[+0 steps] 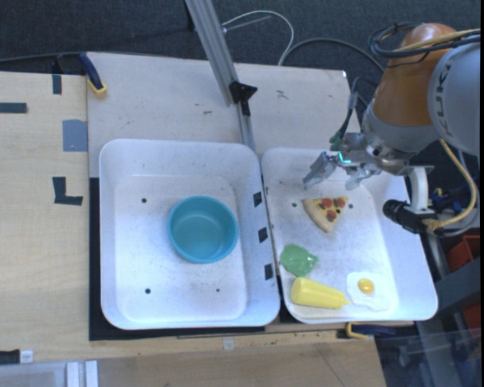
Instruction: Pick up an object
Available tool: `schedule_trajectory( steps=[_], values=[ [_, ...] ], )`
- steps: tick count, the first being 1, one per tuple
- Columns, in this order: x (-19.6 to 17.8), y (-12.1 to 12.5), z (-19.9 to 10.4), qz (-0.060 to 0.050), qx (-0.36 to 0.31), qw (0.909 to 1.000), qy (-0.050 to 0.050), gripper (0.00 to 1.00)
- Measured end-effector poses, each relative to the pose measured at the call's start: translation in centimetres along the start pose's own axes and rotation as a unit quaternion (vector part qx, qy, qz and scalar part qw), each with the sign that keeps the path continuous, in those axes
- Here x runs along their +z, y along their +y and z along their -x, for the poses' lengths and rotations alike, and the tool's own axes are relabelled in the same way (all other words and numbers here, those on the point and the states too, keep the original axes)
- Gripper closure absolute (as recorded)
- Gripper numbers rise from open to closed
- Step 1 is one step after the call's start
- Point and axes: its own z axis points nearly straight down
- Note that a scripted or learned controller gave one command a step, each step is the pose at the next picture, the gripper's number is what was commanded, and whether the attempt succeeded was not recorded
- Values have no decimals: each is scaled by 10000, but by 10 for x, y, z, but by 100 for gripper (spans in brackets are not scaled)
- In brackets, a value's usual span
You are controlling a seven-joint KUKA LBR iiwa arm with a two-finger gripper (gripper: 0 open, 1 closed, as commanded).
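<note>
Camera view: the pizza slice [326, 210] lay in the far half of the right bin [403, 252], just below and apart from the gripper [335, 177], whose two fingers were spread open with nothing between them. The grey arm [436, 79] reached in from the right, orange band up top, wrist bent down over the bin's far end. Nearer in the same bin sat a green piece [297, 259], yellow piece [316, 294] and fried egg [366, 287]; a blue bowl [202, 229] sat in the left bin [129, 216].
</note>
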Motion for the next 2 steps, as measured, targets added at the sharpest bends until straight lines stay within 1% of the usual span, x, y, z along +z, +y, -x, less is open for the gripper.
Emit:
schedule_trajectory(
  steps=[1,2],
  values=[
    [63,-8,0,-34,7,10000,-3,0],
    [113,-8,10,-16,9,10000,-8,0]
  ],
)
